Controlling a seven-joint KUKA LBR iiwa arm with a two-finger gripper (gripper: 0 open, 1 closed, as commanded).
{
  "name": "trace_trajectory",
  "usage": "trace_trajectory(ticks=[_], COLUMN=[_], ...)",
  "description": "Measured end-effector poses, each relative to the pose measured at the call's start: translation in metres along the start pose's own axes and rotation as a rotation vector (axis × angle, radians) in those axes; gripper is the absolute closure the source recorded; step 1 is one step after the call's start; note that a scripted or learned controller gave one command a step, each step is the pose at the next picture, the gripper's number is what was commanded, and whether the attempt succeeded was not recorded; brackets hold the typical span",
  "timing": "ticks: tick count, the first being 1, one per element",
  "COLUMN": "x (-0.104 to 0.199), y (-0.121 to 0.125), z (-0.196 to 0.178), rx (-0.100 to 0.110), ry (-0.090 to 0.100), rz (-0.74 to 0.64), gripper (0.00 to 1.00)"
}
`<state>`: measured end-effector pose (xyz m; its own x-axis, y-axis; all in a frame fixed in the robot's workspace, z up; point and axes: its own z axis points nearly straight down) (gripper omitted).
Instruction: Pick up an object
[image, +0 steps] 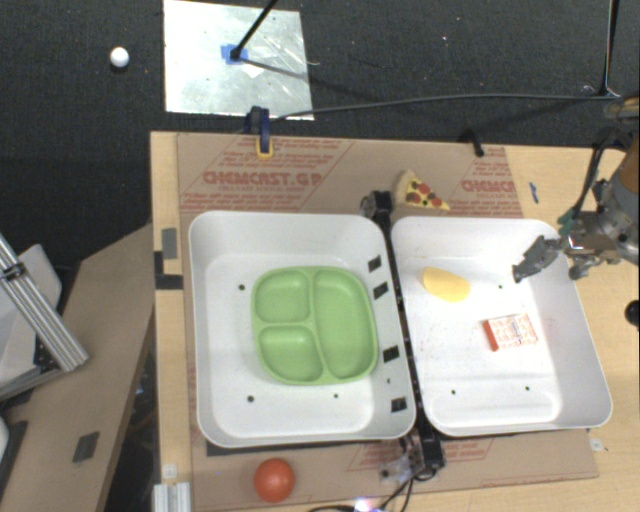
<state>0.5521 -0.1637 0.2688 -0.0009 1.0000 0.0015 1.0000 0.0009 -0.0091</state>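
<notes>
Nothing is picked up yet; the whole grasp remains to be done. In the left bin (215, 300) a green divided plate (313, 323) lies flat. In the right bin (590, 385), a yellow lump (446, 285) lies near the middle, and a small red and white packet (510, 332) sits just below and to its right. The gripper (540, 257) hovers over the bin's upper right, holding nothing, apart from both; its jaw opening I cannot tell.

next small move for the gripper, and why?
Probably shift the gripper left across the right bin until it is above the yellow object, then descend. It sits at the bin's upper right, apart from both the yellow object and the small red-and-white box, with nothing between its fingers.
</notes>
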Motion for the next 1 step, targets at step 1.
trace_trajectory(ticks=[1], x=[0.0004], y=[0.002], z=[-0.0061], rx=[-0.011], ry=[-0.002], rz=[-0.003], gripper=[0.0])
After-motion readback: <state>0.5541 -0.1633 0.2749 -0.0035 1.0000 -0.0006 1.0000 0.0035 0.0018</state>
